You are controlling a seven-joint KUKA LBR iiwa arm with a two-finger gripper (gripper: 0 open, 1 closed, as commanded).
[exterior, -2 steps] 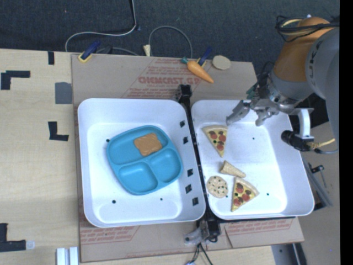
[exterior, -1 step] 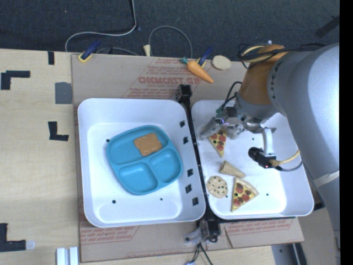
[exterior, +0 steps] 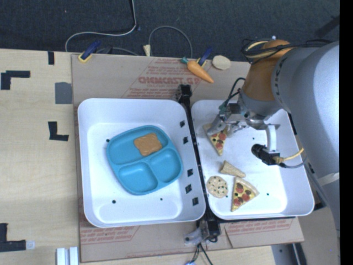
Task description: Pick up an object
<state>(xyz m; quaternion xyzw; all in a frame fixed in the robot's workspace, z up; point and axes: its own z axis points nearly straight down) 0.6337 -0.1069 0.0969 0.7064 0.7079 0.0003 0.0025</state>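
Pizza slice (exterior: 218, 141) (tip toward bin's front)

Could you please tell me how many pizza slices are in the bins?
2: one pizza slice beside the end effector in the right bin, another near its front; more could be hidden under the arm.

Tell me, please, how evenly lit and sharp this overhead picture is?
Camera view: light is soft and even, the white bins bright without harsh glare; the blue tray casts a faint shadow; the pizza slices are fairly crisp; the arm looms large and slightly blurred.
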